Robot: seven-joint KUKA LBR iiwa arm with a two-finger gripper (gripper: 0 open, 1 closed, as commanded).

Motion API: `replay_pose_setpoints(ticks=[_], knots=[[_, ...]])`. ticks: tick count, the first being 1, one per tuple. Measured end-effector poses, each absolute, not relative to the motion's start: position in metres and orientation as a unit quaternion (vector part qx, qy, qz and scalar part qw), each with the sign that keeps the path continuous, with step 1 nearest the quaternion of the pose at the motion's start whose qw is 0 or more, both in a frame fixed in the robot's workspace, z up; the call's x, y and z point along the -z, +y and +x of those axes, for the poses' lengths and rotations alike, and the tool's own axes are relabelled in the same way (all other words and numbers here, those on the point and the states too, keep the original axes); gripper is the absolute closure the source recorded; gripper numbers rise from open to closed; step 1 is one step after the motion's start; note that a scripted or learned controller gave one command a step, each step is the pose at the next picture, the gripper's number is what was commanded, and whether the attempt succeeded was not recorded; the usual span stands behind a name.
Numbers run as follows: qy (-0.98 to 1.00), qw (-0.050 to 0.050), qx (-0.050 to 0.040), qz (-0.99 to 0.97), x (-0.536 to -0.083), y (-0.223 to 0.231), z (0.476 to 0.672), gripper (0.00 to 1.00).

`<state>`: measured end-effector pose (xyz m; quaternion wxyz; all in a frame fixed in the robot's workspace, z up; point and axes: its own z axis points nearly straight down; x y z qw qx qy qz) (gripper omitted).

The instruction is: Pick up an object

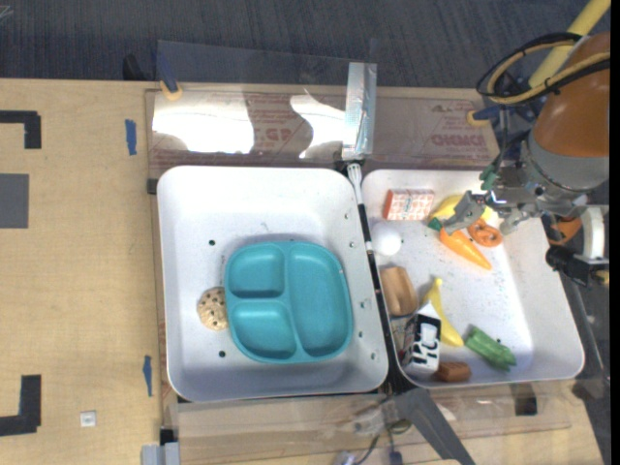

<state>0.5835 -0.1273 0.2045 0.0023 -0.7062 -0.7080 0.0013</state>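
The right bin (542, 298) holds several toy foods. An orange carrot (465, 248) lies in its upper part, with a yellow piece (446, 206) and a small red-and-white box (409, 204) to its left. My gripper (489, 215) hangs over the carrot's right end. Its fingers (463, 210) are spread apart, open, with nothing gripped between them. Lower in the bin lie a white ball (387, 244), a brown bread piece (397, 290), a banana (442, 318), a black-and-white item (422, 341), a green vegetable (489, 348) and a brown sausage (451, 371).
The left bin (194, 211) carries a teal divided plate (288, 300) with a cookie (212, 308) at its left side. A metal divider (359, 109) stands behind the bins. The arm's cables (528, 66) loop over the bench's upper right.
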Motion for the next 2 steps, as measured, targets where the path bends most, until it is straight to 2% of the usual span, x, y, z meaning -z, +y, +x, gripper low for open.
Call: replay_pose_setpoints(ticks=[1,2], knots=[[-0.715,-0.002,0.0016,-0.699,-0.086,-0.135,0.583,0.00],[-0.718,-0.002,0.0013,-0.697,-0.085,-0.149,0.626,0.00]])
